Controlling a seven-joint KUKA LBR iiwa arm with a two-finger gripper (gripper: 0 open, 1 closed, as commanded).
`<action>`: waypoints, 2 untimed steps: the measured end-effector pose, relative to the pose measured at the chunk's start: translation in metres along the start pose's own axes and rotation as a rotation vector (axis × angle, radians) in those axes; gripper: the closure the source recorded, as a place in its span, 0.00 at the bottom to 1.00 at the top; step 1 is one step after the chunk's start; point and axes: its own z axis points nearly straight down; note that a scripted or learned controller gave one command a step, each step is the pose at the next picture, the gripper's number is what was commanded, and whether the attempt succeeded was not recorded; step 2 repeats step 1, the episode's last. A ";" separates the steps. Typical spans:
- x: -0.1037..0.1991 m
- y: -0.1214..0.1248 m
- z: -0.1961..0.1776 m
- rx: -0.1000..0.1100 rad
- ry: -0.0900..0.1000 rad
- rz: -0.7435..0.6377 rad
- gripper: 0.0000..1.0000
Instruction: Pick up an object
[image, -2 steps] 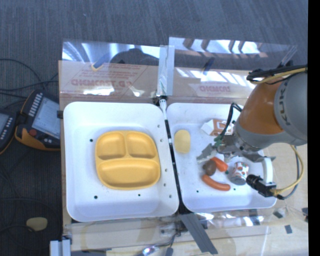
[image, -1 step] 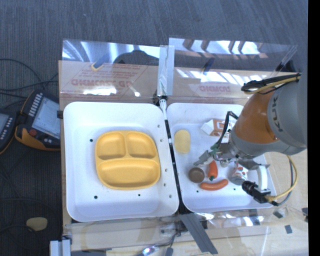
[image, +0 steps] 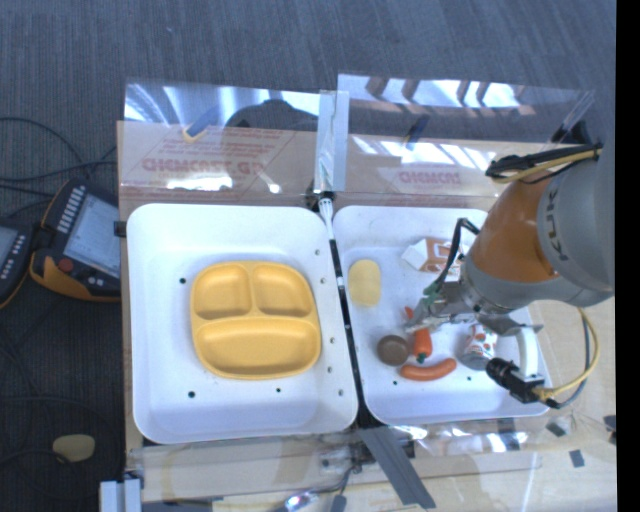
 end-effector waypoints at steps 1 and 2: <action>0.070 -0.013 -0.137 0.014 0.003 -0.192 1.00; 0.070 -0.013 -0.137 0.014 0.003 -0.192 1.00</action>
